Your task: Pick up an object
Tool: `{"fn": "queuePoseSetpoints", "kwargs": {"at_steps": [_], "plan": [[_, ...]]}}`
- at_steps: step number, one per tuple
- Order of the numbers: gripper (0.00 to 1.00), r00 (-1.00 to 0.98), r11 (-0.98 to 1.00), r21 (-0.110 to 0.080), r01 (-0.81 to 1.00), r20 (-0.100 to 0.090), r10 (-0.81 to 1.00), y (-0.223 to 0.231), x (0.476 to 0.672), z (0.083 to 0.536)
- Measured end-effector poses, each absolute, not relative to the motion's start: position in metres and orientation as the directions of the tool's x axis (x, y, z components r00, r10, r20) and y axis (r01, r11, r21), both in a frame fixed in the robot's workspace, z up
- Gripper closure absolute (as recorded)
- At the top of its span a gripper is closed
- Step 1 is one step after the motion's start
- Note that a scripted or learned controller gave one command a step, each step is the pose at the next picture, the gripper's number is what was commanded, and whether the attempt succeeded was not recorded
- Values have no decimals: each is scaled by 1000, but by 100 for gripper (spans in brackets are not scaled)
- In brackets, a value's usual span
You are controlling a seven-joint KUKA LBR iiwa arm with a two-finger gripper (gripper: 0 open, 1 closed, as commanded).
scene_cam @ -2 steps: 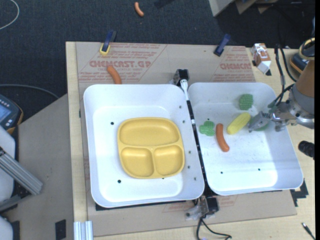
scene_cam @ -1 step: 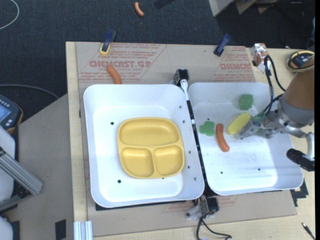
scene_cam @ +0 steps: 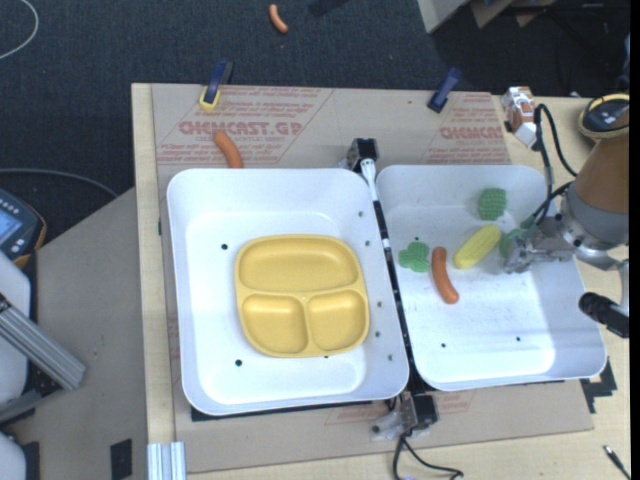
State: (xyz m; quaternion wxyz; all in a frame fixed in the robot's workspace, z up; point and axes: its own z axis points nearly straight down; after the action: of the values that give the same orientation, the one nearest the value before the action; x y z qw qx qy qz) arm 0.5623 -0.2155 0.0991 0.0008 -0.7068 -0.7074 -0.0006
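Bench (scene_cam: 300, 118) with two white bins (scene_cam: 200, 268)

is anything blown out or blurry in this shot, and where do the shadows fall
Camera view: the right bin floor is washed bright, near blown out; the yellow divided tray shows soft sheen. Short shadows sit beside the corn cob and sausage. The gripper looks slightly smeared.

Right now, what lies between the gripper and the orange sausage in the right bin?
In the camera view, the yellow corn lies between the gripper and the orange sausage.
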Motion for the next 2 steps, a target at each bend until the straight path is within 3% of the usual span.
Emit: {"fn": "queuePoseSetpoints", "kwargs": {"at_steps": [2], "plan": [[100, -3, 3, 8, 1000, -3, 1000, -203, 571, 199]]}}
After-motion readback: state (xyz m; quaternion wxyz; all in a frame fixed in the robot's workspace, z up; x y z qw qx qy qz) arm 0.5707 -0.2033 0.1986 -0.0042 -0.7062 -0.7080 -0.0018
